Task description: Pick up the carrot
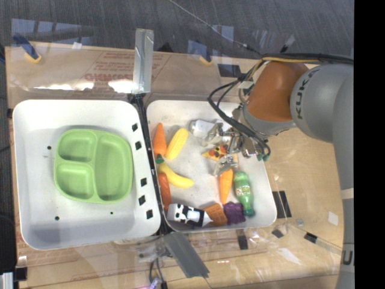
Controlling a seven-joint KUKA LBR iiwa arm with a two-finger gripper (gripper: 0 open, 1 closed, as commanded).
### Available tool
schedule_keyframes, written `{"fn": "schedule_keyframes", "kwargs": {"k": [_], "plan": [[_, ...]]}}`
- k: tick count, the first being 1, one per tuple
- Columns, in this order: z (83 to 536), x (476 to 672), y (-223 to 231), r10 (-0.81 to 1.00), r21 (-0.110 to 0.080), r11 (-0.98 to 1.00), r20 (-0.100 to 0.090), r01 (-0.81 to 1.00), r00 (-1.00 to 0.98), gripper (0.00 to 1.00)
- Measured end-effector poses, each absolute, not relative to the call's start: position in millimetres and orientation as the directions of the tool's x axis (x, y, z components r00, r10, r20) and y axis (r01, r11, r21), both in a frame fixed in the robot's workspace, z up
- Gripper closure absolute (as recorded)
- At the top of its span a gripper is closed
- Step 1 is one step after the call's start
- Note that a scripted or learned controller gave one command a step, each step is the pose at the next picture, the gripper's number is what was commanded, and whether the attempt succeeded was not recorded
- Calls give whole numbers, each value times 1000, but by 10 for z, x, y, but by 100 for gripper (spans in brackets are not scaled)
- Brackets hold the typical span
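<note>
Two orange carrots lie in the right bin [264,161]. One carrot [225,185] lies near the middle, pointing toward the front. The other carrot [159,139] rests along the left wall with a green tip. My gripper [227,153] hangs low over the bin's middle, just behind the blunt end of the middle carrot. Small metal and orange-yellow bits crowd around its tip and hide what it touches.
A green bottle [243,191] lies right of the middle carrot, with a purple item [233,211], a brown piece [215,214] and a black-and-white cow toy [186,215] in front. Two yellow pieces [176,143] [175,177] and a red-orange stick [164,188] lie left. The left bin holds a green divided plate [94,164].
</note>
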State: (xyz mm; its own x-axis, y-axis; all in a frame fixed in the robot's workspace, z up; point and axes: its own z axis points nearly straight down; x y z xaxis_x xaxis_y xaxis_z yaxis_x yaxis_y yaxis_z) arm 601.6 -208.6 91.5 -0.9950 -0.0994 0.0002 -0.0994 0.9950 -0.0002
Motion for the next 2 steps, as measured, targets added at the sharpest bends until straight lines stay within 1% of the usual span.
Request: {"fn": "schedule_keyframes", "kwargs": {"k": [1, 2], "plan": [[934, 5040, -2087, 37, 0, 999, -3, 37, -999, 0], [919, 4960, -1817, 38, 1, 999, 0, 38, -999, 0]]}}
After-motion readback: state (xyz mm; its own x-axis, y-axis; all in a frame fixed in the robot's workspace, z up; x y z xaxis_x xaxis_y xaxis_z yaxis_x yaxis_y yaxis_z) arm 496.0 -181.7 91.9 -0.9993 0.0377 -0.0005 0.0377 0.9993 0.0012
